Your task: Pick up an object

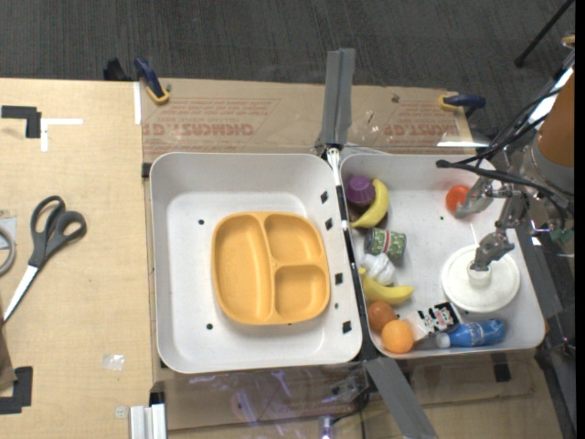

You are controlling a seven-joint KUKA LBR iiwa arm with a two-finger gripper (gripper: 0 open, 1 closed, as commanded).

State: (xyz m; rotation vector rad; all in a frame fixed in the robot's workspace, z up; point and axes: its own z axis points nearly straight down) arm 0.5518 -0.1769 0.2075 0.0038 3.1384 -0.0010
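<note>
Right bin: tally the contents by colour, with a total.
Right bin:
Yellow: 2, banana, banana
Orange: 3, ball, ball, ball
Purple: 1
Green: 1, can
Blue: 1, bottle
White: 1, disc
Total: 9

The light wooden desk is topped with two white bins side by side, scissors parked off to the left.
</note>
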